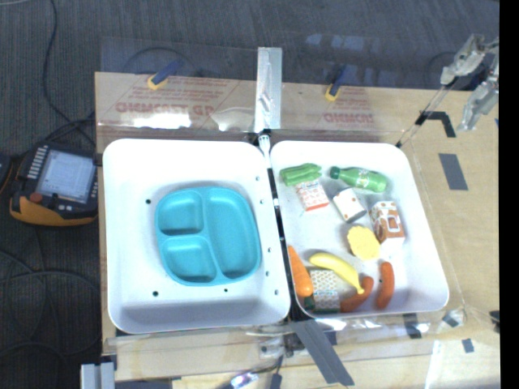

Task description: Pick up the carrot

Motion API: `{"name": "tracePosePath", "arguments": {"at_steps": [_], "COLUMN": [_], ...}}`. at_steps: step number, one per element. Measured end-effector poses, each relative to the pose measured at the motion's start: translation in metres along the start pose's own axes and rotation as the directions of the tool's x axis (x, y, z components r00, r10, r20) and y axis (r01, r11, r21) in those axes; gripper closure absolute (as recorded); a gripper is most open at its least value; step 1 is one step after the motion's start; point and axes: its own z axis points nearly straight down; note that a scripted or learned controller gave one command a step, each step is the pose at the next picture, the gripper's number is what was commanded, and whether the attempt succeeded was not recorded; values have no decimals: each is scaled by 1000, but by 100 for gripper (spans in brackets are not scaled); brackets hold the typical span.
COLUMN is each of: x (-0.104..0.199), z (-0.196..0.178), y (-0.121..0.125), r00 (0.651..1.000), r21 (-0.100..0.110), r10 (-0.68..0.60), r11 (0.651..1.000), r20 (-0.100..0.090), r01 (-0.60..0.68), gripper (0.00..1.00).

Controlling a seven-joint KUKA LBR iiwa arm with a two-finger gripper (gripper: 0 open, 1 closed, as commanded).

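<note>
The carrot (300, 275) is orange and lies near the front of the right bin (422, 217), along its left wall. It points away from me, with its thick end toward the front. A patterned packet (324, 288) touches its right side, and a banana (336, 269) lies just beyond that.
The right bin also holds a green vegetable (300, 173), a green bottle (359, 178), several small boxes, a yellow piece (362, 242) and two reddish sausages (383, 284). A teal divided tray (209, 233) sits in the left bin (122, 217). A metal fixture (474, 71) stands at the top right.
</note>
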Motion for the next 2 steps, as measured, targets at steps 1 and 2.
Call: {"name": "tracePosePath", "arguments": {"at_steps": [1,2], "x": [31,24], "z": [0,0], "y": [10,-2], "r00": [993,979], "r21": [-2,-1], "r10": [118,-204], "r11": [993,979], "r20": [0,0], "r01": [-118,204], "gripper": [0,0]}}
